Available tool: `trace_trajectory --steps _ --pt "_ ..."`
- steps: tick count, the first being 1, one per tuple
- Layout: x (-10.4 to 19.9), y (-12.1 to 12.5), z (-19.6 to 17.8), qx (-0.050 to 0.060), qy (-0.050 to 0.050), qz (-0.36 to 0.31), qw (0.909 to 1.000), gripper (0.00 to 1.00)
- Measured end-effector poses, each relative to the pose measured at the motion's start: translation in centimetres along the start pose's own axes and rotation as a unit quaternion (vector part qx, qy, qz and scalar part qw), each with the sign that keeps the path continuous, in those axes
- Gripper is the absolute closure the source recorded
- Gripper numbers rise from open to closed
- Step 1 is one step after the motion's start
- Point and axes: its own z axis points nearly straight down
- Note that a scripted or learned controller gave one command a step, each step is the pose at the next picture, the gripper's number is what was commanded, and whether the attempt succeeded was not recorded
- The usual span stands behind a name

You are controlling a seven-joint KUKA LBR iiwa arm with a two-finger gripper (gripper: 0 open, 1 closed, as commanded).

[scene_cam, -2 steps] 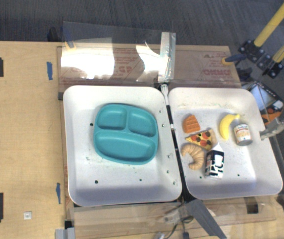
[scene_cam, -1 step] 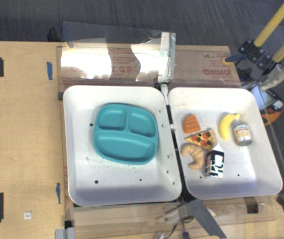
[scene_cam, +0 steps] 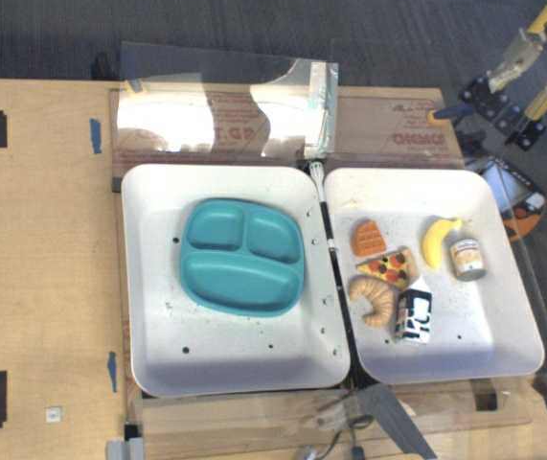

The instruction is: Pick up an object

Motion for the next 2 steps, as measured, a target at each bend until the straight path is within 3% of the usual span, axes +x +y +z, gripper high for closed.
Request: trace_trajectory --steps 1,2 --pt "-6.1 -5.0 0.0 0.002 -0.001 0.005 1.0 0.0" --pt "-1.9 0.4 0.3 0.002 0.0 0.0 1.0 0.0"
